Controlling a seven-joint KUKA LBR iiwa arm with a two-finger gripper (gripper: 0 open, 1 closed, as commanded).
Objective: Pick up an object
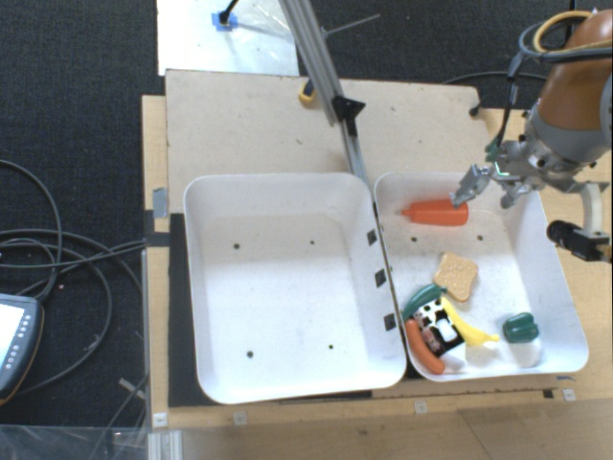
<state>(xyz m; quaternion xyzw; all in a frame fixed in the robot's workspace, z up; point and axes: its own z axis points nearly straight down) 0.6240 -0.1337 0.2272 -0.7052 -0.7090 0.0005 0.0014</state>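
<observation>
Gripper [490, 182] over the right bin [546, 257], fingers spread and holding nothing.
Carrot [438, 213] lies at about eight o'clock from it, one fingertip just beside the carrot's right end.

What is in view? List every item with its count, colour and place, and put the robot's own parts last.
bins: two, white, side by side on the bench.
carrot: one, orange, far end of the right bin.
bread slice: one, tan, middle of the right bin.
banana: one, yellow, near end of the right bin.
sausage: one, red-orange, near left corner of the right bin.
green pepper: one, dark green, near right corner of the right bin.
cables: several, black, on the floor at left.
arm: one, grey with orange band, entering from the right.
end effector: one, grey, over the right bin's far end, beside the carrot.
</observation>
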